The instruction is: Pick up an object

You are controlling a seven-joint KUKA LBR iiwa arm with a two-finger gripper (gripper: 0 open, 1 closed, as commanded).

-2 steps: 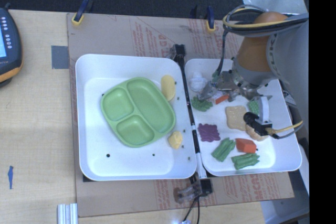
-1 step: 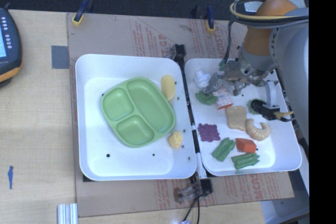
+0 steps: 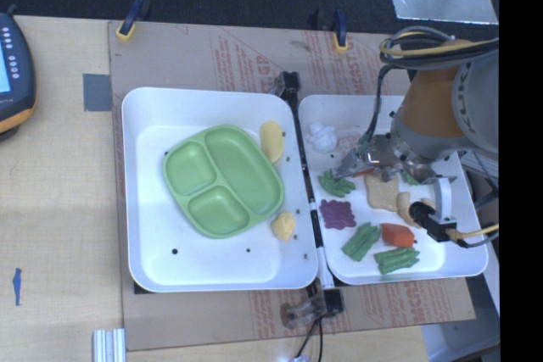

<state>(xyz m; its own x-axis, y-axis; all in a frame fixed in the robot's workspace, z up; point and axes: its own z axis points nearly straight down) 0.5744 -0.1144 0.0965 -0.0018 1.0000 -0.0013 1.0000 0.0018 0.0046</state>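
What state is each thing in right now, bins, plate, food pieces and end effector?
Green plate: flat in the left bin, compartments bare.
Two yellow pieces: in the left bin, beside the plate's rim.
Purple piece: lying in the right bin.
Green beans: lying loose, right bin.
Red piece: lying loose, right bin.
White lump: lying loose near the far edge.
End effector: low over the right bin; grip unclear.

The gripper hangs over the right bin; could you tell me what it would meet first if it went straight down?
Probably the tan toast-like piece, which lies just below the gripper in the right bin. Depth is hard to judge at this slant, so the green leafy piece beside it is possible too.
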